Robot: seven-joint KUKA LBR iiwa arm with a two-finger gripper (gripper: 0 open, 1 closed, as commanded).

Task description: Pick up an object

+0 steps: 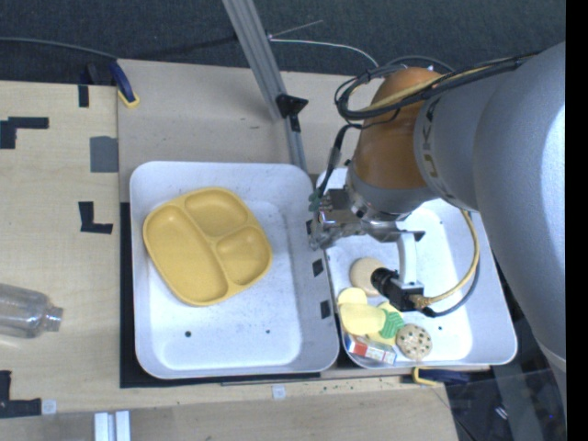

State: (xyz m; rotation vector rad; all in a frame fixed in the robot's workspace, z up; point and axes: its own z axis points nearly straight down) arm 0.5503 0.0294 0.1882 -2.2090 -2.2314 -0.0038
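Gripper (pixel 323 223) sits low over left edge of right bin (pixel 459 338); can't tell its state. Small objs, incl. cream ball (pixel 366 272), yellow piece (pixel 360 316) & cookie (pixel 414 340), cluster at its 5 o'clock. Yellow tray (pixel 207 243) lies in left bin (pixel 165 356), at 9.

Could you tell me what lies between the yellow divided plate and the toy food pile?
In the camera view, bare left bin floor, then the two bins' adjoining rims, separate the yellow divided plate from the toy food pile.

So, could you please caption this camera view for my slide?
Arm's gripper over right bin of toy food; yellow tray in left bin.
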